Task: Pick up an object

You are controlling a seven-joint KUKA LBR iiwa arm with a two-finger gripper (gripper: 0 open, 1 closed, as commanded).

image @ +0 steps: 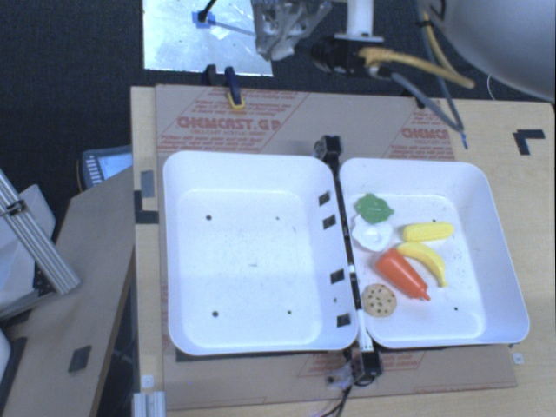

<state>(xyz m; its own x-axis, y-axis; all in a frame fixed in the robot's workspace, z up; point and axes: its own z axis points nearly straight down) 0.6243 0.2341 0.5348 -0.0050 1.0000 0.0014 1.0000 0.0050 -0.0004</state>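
The right bin (486, 233) holds several toy foods near its left side: a green leafy piece (373, 207), a white egg-like piece (372, 235), a yellow corn cob (427, 231), a yellow banana (426, 260), an orange carrot (402, 274) and a round brown cookie (379, 300). My gripper (280, 31) hangs high at the top of the view, far above and behind the bins, over the bench's back edge. It carries nothing that I can see.
The left bin (248, 250) lies beside the right one, joined by a black hinge strip (340, 241). Yellow and grey cables (417, 68) trail from the wrist over the cardboard (234, 122). A metal plate (187, 20) lies behind the bench.
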